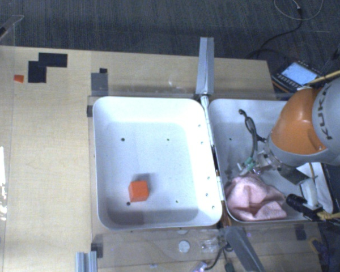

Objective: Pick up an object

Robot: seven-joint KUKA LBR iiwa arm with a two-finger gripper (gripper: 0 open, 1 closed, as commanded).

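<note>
Can't tell the gripper [250, 164] state. It hangs at the pink cloth's [254, 200] 12 o'clock edge, in the right bin [229, 123]. Cloth looks soft, light, floppy; pinch a raised fold. Orange block [139, 191], left bin [147, 118]: rigid alternative.

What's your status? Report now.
Gripper low in right bin, fingers unclear. Pink cloth just beside it, not lifted. Orange block in left bin.

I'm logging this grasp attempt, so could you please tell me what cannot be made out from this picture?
- Tool: in the camera view the arm's orange band covers it, so its state and any contact with the pink cloth are unclear.
- Right bin: its far-right part is hidden under the arm.
- Orange block: too small to show surface detail.
</note>
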